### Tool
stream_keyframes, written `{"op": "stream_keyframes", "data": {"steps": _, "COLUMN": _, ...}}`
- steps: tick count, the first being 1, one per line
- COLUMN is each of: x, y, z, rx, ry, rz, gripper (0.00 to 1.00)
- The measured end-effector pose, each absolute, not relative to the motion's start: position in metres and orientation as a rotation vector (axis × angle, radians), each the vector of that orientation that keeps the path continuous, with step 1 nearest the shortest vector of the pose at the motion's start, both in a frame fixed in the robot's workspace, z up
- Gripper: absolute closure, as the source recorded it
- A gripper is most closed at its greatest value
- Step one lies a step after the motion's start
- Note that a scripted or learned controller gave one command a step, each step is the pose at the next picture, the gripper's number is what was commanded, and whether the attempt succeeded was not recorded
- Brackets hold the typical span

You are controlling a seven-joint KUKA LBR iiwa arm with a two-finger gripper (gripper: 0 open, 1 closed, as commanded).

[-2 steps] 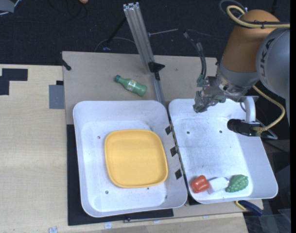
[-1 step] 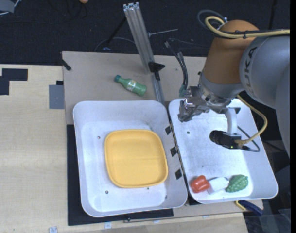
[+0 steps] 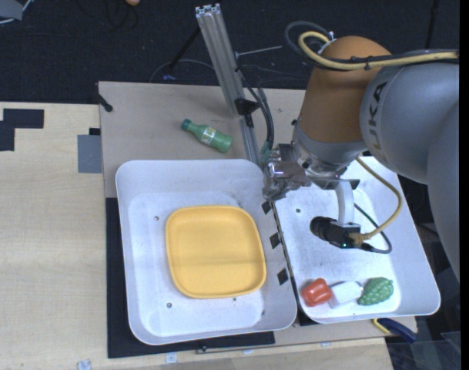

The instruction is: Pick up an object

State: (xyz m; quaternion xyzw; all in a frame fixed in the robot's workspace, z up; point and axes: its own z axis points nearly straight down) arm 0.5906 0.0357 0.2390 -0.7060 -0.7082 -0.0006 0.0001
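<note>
Yellow was the big colour down there: a yellow plate [image 3: 215,250] lay flat in the bin on the view's left [image 3: 134,206], below and to the left of the hand [image 3: 280,177] as the camera saw it. The hand hung over the seam where the two bins met, up at their far end, with the grey arm [image 3: 419,122] and its orange band [image 3: 338,91] bulking above it. Clenched or released? That could not be told, because the wrist covered that part.

Well apart from the hand, down and to its right, three small things sat in a row along the near edge of the right-hand bin [image 3: 415,230]. There was a red piece [image 3: 316,290], a white piece [image 3: 346,292] just beside it, and a knobbly green piece [image 3: 375,290] at the end.

Up and to the left of the hand, a green bottle [image 3: 207,135] lay on its side on the table [image 3: 142,122], outside both bins. A metal post [image 3: 222,60] rose at a slant just behind the hand.
</note>
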Motion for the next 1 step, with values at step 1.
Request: {"op": "stream_keyframes", "data": {"steps": 1, "x": 0.5610, "y": 0.0778, "z": 0.2284, "rx": -2.218, "ry": -2.223, "rz": 0.001, "gripper": 1.00}}
